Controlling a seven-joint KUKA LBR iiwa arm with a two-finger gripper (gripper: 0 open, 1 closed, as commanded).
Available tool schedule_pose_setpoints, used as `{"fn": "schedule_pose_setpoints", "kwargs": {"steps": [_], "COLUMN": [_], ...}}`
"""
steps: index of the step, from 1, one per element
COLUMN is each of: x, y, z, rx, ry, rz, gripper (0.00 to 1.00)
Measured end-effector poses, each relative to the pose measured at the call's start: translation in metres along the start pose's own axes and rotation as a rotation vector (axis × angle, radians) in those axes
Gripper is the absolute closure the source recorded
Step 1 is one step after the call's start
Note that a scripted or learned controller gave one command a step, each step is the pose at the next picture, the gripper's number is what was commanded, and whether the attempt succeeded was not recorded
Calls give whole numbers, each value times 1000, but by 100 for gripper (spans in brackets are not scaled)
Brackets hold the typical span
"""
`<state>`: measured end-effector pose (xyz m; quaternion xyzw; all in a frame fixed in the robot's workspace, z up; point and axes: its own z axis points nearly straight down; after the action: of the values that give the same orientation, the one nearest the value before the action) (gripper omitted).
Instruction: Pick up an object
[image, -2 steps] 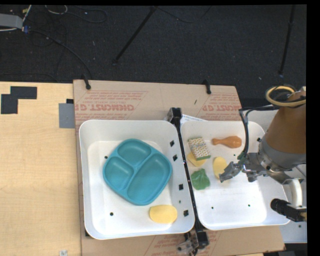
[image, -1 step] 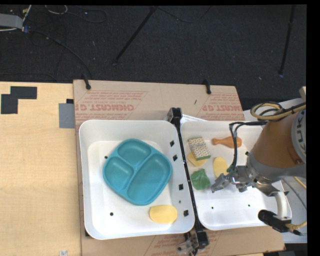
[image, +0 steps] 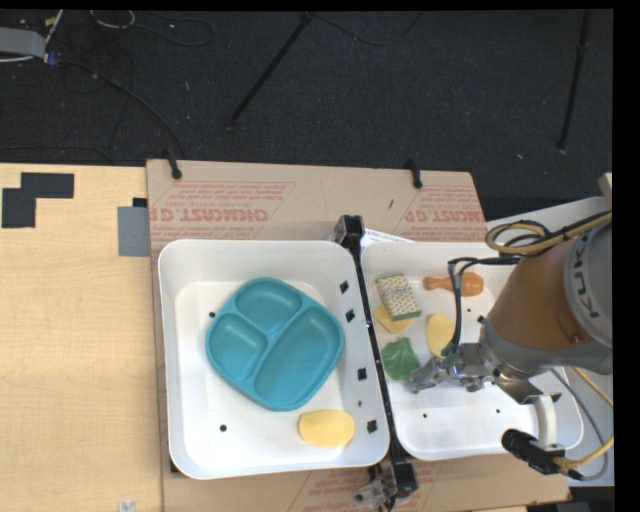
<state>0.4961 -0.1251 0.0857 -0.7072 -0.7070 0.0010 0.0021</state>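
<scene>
Single fixed camera above bench, looking down at slant; both bins (image: 190, 300) in frame, arm (image: 545, 310) entering right.

arm (image: 590, 290): grey rounded casing, dark lettering on upper link | wrist band (image: 535, 305): broad, orange-brown, cylindrical | gripper (image: 432, 374): small, metallic grey, dark fittings | black cable (image: 462, 290): thin, looped along wrist | yellow cable (image: 520, 235): coiled by upper link | black connector (image: 530, 450): stubby, beneath white mounting piece
</scene>
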Motion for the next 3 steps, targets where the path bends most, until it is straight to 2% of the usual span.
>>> {"fn": "schedule_pose_setpoints", "kwargs": {"steps": [1,3], "x": [-1,11], "y": [1,-3], "z": [-13,-102], "rx": [-2,-5], "ry": [0,-1], "rz": [5,-2], "gripper": [100,100]}}
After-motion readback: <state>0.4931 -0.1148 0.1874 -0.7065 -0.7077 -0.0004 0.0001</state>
